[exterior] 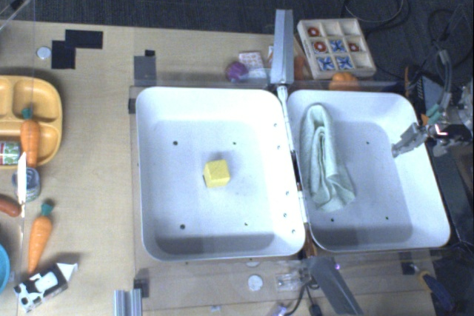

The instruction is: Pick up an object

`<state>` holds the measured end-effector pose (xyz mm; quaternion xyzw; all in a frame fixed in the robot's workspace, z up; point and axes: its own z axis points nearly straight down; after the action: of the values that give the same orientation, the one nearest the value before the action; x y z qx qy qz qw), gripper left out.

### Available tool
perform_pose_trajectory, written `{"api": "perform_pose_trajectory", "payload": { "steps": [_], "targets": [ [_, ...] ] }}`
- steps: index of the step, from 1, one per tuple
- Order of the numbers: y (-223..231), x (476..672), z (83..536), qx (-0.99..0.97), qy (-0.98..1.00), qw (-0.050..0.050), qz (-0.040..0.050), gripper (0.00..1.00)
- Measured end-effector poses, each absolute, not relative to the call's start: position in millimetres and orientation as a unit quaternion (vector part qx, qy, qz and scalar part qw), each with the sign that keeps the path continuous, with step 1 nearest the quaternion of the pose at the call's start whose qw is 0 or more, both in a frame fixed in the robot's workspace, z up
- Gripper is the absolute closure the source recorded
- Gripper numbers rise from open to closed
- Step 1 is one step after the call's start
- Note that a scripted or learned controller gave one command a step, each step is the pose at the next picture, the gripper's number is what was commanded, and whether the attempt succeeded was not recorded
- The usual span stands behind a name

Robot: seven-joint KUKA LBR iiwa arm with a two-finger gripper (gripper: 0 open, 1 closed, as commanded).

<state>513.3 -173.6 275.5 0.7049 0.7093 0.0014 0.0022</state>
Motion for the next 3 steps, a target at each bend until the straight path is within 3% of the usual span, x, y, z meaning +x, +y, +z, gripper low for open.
{"api": "perform_pose_trajectory", "payload": {
  "steps": [1, 2, 3],
  "targets": [
    [-120, 627.3, 162, 0.756, 0.654, 0.001, 0.0012, 0.0],
    [-94, 633.0, 94, 0.683, 0.73, 0.008, 0.0058, 0.0],
    [-170, 671.5, 130, 0.718, 0.696, 0.005, 0.0031, 0.0]
  ]
}}
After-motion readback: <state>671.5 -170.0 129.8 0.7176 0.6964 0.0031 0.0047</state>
